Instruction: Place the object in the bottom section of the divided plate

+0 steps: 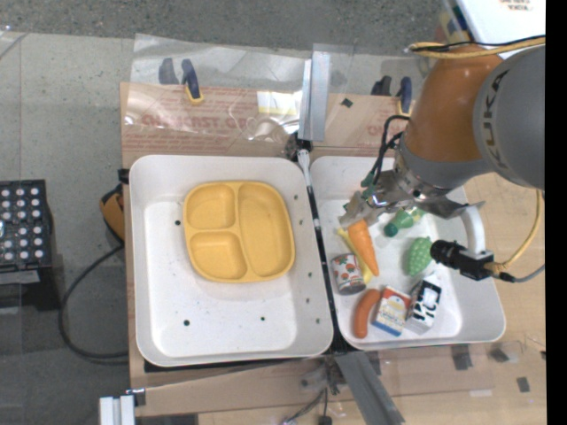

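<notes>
I have the pincer [368, 200] low in the right bin [483, 326], at its far-left corner just above the carrot [363, 245]; I cannot tell how it is set. I'd centre over the carrot before lifting. The divided plate [239, 230] waits in the left bin [159, 326].
</notes>
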### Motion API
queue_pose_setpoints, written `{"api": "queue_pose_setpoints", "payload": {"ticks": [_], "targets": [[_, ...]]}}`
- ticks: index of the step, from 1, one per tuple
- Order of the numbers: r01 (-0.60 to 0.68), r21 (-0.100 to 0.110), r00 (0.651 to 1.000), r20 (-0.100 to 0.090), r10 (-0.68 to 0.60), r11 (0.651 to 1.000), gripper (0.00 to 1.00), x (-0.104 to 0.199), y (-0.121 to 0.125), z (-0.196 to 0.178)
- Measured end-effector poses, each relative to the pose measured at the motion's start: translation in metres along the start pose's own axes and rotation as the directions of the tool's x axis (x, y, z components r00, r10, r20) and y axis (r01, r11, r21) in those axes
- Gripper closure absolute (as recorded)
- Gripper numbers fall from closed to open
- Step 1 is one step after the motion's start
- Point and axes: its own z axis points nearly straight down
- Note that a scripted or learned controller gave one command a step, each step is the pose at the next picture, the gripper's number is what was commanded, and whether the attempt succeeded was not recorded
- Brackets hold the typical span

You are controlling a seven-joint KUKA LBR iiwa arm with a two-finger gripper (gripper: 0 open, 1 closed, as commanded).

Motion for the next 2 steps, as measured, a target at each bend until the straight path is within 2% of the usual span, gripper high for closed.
{"api": "queue_pose_setpoints", "payload": {"ticks": [1,2], "targets": [[0.049,0.002,0.999,0.001,-0.049,0.999,1.00,0.1163,0.0742,0.0199],[0.049,0.001,0.999,0.001,-0.049,0.999,0.00,0.1160,0.0742,0.0197]]}}
